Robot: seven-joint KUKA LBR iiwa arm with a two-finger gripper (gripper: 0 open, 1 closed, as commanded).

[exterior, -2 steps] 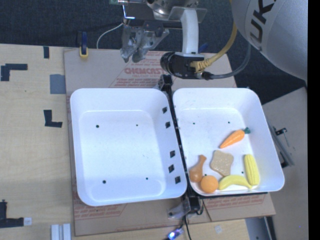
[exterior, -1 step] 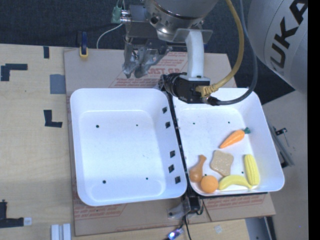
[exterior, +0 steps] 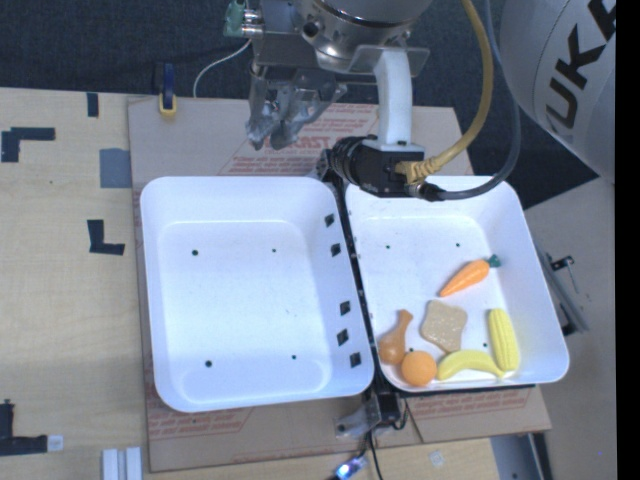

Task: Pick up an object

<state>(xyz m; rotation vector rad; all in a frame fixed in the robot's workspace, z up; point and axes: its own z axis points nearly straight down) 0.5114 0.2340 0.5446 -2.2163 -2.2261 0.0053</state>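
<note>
The grey two-finger gripper (exterior: 279,128) hangs above the bench behind the left shallow white bin (exterior: 160,268) — whether it is released or clenched cannot be told. The right white bin (exterior: 520,228) holds the toys in its near corner: an orange plastic carrot (exterior: 464,277), tan bread slice (exterior: 443,325), yellow corn cob (exterior: 503,339), yellow banana (exterior: 467,365), orange ball (exterior: 418,369) and drumstick (exterior: 396,340).

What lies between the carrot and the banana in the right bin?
In the camera view, the slice of bread lies between the carrot and the banana.
</note>
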